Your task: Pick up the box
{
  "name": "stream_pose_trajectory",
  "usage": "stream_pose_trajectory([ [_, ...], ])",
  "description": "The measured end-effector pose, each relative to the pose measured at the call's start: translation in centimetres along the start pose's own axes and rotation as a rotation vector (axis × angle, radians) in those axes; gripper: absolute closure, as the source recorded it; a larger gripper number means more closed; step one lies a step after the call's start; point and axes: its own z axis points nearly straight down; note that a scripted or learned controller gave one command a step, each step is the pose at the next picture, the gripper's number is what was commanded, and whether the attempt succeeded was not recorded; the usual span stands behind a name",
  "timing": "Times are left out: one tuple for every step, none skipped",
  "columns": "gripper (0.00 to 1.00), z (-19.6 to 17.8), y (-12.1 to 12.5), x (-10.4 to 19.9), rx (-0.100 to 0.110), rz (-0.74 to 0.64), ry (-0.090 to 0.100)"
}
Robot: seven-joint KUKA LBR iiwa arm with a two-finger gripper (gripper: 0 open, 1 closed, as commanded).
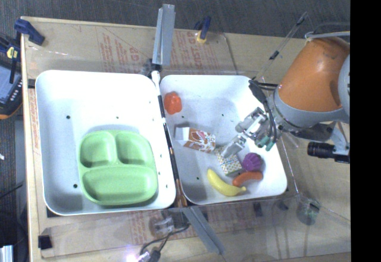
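Note:
A flat brown and white carton box [197,139] lies in the right bin [202,85], near its left wall. A smaller patterned box [230,164] rests to its right. My gripper [243,134] hangs over the middle right of that bin, right of the carton and just above the patterned box. Its two grey fingers [233,148] stand apart, so it is open with nothing between them. The lower finger's tip is close to the patterned box's top edge.
The right bin also holds an orange-red ball [172,102], a banana [225,184], a purple piece [252,161] and an orange sausage shape [247,178]. A green divided tray [118,166] sits in the left bin [65,100].

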Motion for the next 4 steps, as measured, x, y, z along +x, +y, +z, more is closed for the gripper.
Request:
stream_pose_trajectory([
  [0.00,5.5,-1.9,-2.5,0.002,0.163,0.006],
  [0.00,13.3,-1.9,-2.7,-0.002,0.317,-0.002],
  [1.00,12.2,-1.8,-2.9,-0.003,0.312,-0.008],
  [0.00,12.2,-1.8,-2.9,-0.002,0.311,-0.008],
])
